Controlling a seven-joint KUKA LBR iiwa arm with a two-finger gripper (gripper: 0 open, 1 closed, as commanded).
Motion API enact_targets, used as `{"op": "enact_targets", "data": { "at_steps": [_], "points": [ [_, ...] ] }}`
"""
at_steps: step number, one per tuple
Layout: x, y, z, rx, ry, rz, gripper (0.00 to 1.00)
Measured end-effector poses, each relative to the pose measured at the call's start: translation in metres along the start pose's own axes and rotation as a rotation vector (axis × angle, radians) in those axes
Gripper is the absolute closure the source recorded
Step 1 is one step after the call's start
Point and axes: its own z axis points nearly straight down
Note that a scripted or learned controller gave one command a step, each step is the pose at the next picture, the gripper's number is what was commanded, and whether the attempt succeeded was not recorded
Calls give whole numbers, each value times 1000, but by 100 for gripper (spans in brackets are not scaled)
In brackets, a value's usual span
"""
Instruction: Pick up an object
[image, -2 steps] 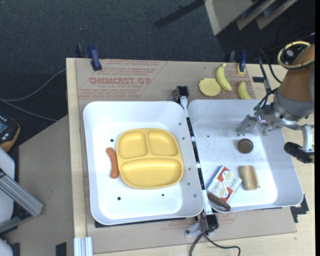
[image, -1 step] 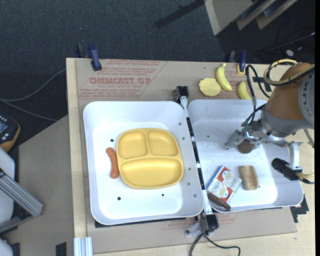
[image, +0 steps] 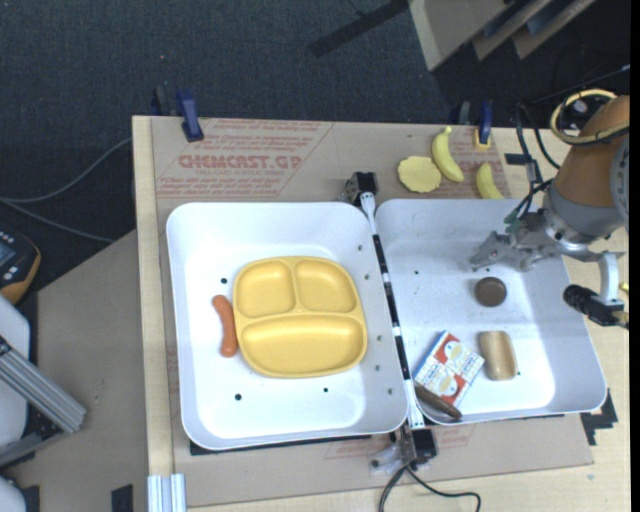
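Disc (image: 490, 292) (brown), just below end effector (image: 497, 252)

Two bananas (image: 449, 156) and blue clamps (image: 188, 113) on the bench (image: 250, 160).

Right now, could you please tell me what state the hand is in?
Hand: above the right bin, whether open or closed cannot be told; nothing visibly held.

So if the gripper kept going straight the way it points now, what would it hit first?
The gripper points left and down into the right bin. Probably bare bin floor first; the brown round object sits just beside that line, though depth is unclear.
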Motion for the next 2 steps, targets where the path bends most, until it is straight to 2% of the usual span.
{"op": "enact_targets", "data": {
  "at_steps": [1,2],
  "points": [
    [64,-67,1,9,4,-2,0],
    [10,-40,-38,-4,-5,2,0]
  ]
}}
